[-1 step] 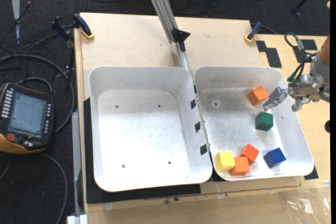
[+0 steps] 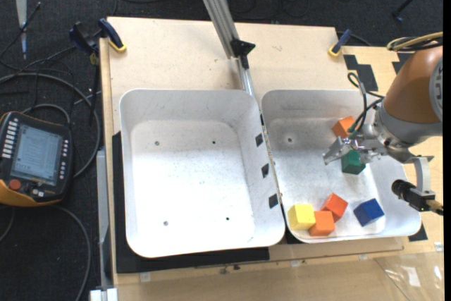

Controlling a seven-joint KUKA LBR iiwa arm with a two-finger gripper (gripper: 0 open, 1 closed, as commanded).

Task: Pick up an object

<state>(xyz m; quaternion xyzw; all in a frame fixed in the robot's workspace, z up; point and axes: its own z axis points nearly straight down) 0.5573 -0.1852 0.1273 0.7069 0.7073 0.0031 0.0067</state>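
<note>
- The grey metal two-finger gripper (image 2: 350, 156) is hanging low over the right-hand shallow white bin (image 2: 296, 125), near the middle of that bin's right half; from where I am standing I cannot tell how it is set.
- A small green cube (image 2: 353, 165) is sitting right at the gripper's tip, partly covered by the metal; whether it is gripped or only lying underneath I cannot tell.
- A small orange block (image 2: 343, 127) is lying just behind the gripper, toward the bin's far edge, touching or nearly touching the wrist cables.
- The grey arm with its orange band (image 2: 416, 84) is reaching in over the bin's right rim.
- Along the near edge of the same bin, a yellow cube (image 2: 301, 216), an orange cube (image 2: 323, 223) and a second, redder orange cube (image 2: 336, 205) are crowding together, the three close enough to be touching.
- A blue cube (image 2: 368, 211) is sitting apart from them, toward the bin's near right corner.
- The left-hand shallow white bin (image 2: 141, 123) is lying beside the right one, their rims meeting in the middle of the wooden bench (image 2: 183, 53).
- A handheld control pendant (image 2: 34, 158) is resting on the dark floor, off the bench's left edge.
</note>
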